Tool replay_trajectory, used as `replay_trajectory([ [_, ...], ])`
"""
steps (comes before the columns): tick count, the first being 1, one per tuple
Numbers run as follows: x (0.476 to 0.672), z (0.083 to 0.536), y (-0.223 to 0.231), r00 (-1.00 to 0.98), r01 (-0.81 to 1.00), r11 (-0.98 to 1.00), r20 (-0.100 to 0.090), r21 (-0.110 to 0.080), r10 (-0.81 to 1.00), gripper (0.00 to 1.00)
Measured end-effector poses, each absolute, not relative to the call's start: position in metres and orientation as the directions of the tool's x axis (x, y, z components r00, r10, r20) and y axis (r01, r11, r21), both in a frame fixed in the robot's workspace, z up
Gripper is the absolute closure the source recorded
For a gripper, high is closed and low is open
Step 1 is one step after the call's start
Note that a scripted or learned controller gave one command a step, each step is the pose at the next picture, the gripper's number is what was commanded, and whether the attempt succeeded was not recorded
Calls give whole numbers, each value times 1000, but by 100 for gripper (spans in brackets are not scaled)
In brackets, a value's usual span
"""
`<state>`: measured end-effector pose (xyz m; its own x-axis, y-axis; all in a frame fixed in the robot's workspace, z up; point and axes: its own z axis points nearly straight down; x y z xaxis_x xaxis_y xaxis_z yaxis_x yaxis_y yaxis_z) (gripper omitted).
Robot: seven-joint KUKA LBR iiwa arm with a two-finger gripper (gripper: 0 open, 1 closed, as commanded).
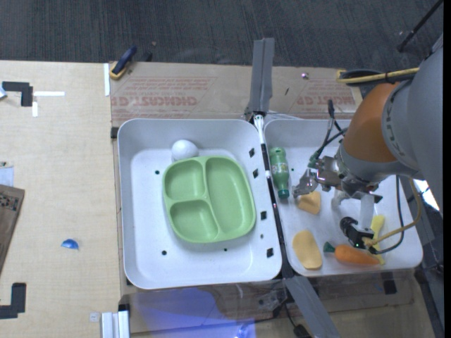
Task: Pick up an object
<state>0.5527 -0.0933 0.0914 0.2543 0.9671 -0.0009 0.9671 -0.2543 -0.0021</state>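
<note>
My gripper (315, 184) hangs low over the middle of the right bin (402, 263), at the end of the grey arm with the orange band (370, 122). Its tip is right above a small yellow-orange chunk (309, 203), touching or nearly touching it. A green bottle (280, 171) lies along the bin's left wall, just left of the gripper. Nearer the front lie a pale yellow oval piece (307, 249) and an orange carrot (356, 256) with a green end. A small yellow piece (378, 225) sits behind the carrot, partly hidden by cables.
The left bin (141, 259) holds a green divided plate (209, 198) and a white ball (184, 148) at its back. A grey divider post (262, 76) rises between the bins. Black and yellow cables (391, 238) loop from the wrist over the right bin's front right.
</note>
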Motion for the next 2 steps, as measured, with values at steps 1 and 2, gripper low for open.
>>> replay_trajectory([
  [1,552,99,-95,256,967,-256,-2,-5,967,100],
  [2,542,254,-74,172,985,-172,-2,-2,985,100],
])
